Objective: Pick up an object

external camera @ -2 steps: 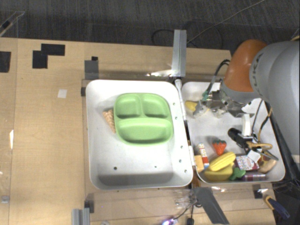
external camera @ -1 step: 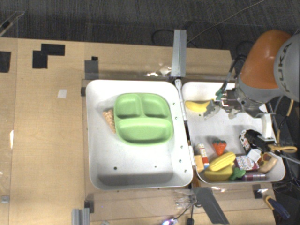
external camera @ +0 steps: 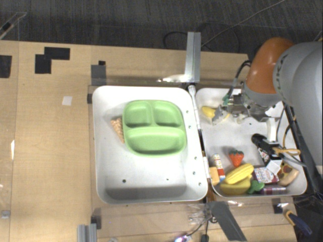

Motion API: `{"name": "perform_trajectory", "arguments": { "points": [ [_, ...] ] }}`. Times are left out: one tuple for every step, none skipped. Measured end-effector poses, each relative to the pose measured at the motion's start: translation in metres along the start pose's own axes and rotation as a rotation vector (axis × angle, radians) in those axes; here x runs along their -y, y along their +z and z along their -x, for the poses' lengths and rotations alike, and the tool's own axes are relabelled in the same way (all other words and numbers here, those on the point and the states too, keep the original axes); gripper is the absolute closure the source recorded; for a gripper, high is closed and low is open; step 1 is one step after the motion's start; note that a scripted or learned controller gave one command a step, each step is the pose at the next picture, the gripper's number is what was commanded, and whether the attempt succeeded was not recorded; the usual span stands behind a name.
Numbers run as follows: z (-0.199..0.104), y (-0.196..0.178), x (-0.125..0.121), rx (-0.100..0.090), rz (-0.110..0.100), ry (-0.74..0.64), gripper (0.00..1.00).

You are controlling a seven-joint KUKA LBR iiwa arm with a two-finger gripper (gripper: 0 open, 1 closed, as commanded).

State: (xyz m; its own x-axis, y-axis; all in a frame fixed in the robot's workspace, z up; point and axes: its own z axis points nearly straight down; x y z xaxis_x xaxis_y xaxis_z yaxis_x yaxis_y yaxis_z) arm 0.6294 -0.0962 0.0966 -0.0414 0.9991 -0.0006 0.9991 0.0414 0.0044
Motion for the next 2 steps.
{"name": "perform_trajectory", "arguments": {
  "points": [
    [0.002,-0.09,0.011,0.001,0.003,-0.212,0.0],
    [0.004,-0.002,-0.031,0.001,0.007,-0.207,0.0]
  ]
}}
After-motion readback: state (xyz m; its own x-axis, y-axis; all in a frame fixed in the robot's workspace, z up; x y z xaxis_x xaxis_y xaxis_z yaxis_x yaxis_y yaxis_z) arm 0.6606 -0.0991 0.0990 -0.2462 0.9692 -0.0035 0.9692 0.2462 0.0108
